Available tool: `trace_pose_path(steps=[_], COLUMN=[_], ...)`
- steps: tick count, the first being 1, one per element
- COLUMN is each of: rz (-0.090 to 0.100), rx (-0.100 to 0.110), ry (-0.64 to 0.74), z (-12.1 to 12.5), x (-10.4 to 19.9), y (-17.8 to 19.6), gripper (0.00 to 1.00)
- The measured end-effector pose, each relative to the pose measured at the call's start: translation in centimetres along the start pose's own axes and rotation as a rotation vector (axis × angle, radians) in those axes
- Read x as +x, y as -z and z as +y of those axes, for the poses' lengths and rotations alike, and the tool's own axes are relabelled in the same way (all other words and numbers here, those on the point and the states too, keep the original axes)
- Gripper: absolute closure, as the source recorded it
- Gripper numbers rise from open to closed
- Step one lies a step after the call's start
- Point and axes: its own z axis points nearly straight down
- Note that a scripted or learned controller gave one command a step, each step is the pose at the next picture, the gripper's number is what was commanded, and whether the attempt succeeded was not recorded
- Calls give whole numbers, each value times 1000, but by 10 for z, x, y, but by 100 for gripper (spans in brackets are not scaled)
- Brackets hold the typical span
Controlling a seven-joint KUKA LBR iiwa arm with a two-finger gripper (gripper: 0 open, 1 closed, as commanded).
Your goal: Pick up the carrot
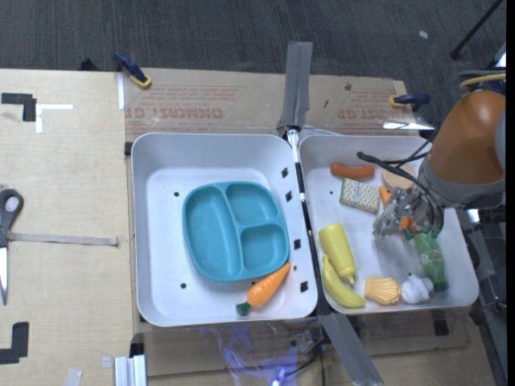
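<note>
Carrot (268, 288) lies in the left bin (153, 240), tilted, its orange body just touching the lower right corner of the blue divided plate (236, 230) and its green top pointing away from that plate toward the bin's near wall. Between the plate and the bin's left wall there is a broad strip of bare white floor, and another strip runs above the plate; below the plate the room is narrow, and the carrot sits close to the near wall and not far from the right wall with its row of dark clips. The pincer (396, 219) hangs well apart from the plate, over the right bin (459, 296), under the arm's orange band (473, 139), with cables about it; whether its fingers are spread or closed cannot be told, and nothing can be seen between them. That bin is crowded: farther from the plate than the dividing wall lie a yellow bottle (337, 250), a banana (339, 289), a ridged yellow piece (382, 290), a white lump (415, 290), a green bottle (430, 260), a speckled block (359, 195) and a sausage (352, 170). The table (56, 296) spreads left of the plate's bin, bearing scissors (6, 232).
</note>
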Motion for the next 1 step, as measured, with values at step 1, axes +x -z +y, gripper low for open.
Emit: trace_pose_path(steps=[1], rz=[2], rx=[-1], ry=[3], z=[65], x=[54], y=[90], gripper=[100])
